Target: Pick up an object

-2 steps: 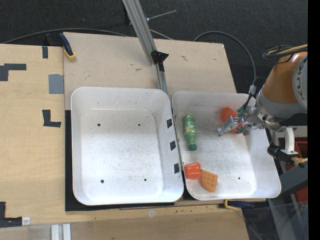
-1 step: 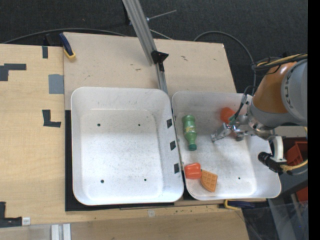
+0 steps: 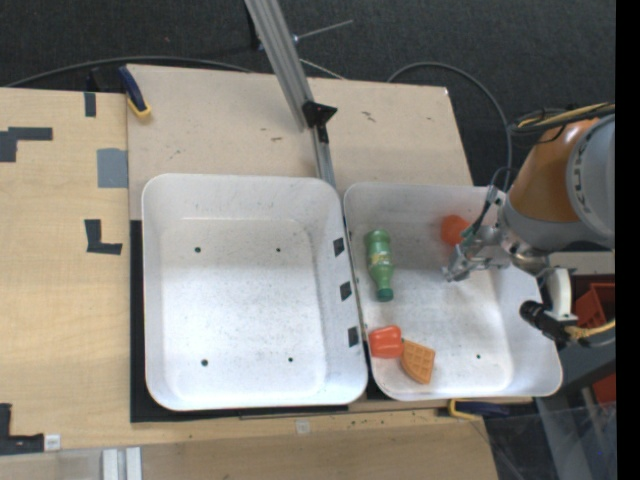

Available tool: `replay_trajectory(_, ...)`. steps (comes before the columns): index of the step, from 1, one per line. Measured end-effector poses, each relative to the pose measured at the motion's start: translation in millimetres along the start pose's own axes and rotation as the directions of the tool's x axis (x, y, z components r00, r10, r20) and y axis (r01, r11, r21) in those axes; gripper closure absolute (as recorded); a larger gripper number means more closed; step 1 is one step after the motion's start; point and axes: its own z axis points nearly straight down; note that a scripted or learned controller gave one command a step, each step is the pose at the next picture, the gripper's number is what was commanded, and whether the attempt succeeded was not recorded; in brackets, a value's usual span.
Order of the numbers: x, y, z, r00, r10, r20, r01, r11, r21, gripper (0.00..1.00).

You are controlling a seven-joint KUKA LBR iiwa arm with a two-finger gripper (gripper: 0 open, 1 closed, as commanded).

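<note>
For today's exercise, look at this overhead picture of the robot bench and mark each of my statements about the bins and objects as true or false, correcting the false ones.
1. The green bottle lies in the right bin. True.
2. The waffle-like orange piece sits in the left bin. False: it lies in the right bin, near its front edge.
3. The gripper is over the right bin. True.
4. The red block lies beside the waffle-like orange piece. True.
5. The green bottle stands upright. False: it lies on its side.
</note>
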Motion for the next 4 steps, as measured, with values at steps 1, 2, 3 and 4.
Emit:
replay_trajectory(1,6.5,2.1,-61.4,1.000,0.000,0.000,0.000,1.000,-0.005,1.00)
replay_trajectory(2,-1.2,6.2,-121.5,1.000,0.001,0.001,-0.001,1.000,-0.006,1.00)
replay_trajectory(3,-1.1,7.3,-174.9,1.000,0.000,0.001,0.000,1.000,-0.005,1.00)
replay_trajectory(4,43.8,19.8,-160.5,1.000,-0.003,-0.001,0.003,1.000,0.001,1.00)
